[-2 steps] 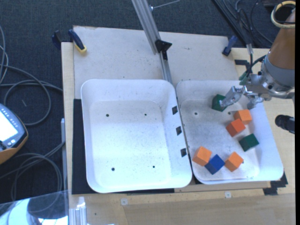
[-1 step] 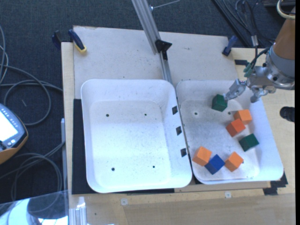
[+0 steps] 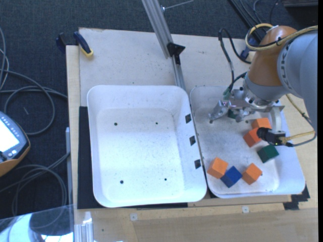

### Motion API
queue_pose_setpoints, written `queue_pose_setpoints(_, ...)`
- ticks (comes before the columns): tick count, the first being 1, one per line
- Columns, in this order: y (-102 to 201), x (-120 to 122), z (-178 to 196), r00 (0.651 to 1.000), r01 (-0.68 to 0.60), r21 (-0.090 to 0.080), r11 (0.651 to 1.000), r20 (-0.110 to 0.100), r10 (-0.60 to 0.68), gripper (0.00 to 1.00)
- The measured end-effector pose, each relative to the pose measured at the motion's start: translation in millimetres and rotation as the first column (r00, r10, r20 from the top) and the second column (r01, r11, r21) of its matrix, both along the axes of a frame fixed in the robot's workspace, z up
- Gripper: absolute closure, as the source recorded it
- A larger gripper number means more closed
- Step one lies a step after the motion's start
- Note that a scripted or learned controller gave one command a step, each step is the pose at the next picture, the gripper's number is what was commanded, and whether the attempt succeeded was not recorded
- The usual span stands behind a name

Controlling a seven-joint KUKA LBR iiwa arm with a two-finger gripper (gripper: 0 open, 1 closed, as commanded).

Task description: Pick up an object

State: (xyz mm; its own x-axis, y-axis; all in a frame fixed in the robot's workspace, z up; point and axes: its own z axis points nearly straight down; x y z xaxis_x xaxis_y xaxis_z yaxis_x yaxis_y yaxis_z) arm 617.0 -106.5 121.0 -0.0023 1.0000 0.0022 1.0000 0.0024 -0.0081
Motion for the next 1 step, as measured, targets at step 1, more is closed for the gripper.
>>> queue_pose_setpoints(1,-88.2,25.4,-16.6,1.0,0.011,-0.009,1.0,-0.007,-0.011,0.0)
